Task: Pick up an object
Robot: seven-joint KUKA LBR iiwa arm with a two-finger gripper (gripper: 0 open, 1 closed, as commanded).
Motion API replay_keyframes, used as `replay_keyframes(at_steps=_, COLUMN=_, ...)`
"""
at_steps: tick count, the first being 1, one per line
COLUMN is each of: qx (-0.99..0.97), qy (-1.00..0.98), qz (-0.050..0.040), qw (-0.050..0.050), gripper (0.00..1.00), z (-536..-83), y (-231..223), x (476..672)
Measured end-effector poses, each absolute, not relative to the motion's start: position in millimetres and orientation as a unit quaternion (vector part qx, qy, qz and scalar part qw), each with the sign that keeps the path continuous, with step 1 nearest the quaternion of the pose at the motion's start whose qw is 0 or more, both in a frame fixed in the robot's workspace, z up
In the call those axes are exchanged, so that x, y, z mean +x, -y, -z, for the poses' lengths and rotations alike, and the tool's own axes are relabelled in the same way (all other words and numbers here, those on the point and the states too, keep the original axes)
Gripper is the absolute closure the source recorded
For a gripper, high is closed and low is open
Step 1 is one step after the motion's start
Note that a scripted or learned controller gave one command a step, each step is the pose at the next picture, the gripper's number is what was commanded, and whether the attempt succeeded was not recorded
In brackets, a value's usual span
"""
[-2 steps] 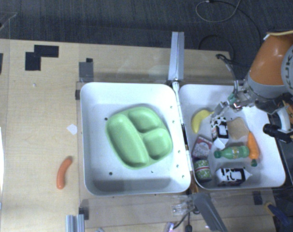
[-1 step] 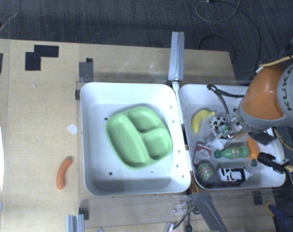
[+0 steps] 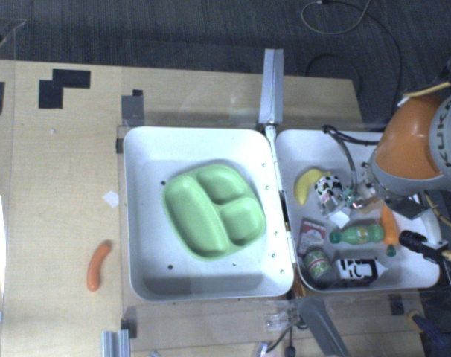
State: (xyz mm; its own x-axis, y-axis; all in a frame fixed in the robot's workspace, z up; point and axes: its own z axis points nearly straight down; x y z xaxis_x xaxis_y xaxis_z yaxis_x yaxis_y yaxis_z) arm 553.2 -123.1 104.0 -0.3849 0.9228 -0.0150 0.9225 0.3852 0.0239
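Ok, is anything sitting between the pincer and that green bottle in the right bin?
Nothing visible does. The pincer hangs low over the right bin, just above the bottle, which lies on its side. The banana and spotted ball lie off to its left, the orange carrot to its right.

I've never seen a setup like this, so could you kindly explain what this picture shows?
One camera looks down at a slant on a bench with two white bins. The left bin holds a green divided tray. The right bin holds small items: a banana, a green bottle, a can and a few others. The grey and orange shape at right is a robot arm, reaching over the right bin to pick something up. Nothing can be seen held. An orange sausage-like toy lies on the bench outside the bins.
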Motion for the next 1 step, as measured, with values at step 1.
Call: replay_keyframes(at_steps=1, qx=0.501, qy=-0.865, qz=-0.0021, qw=0.004, gripper=1.00, z=-218.9, y=44.2, x=577.9)
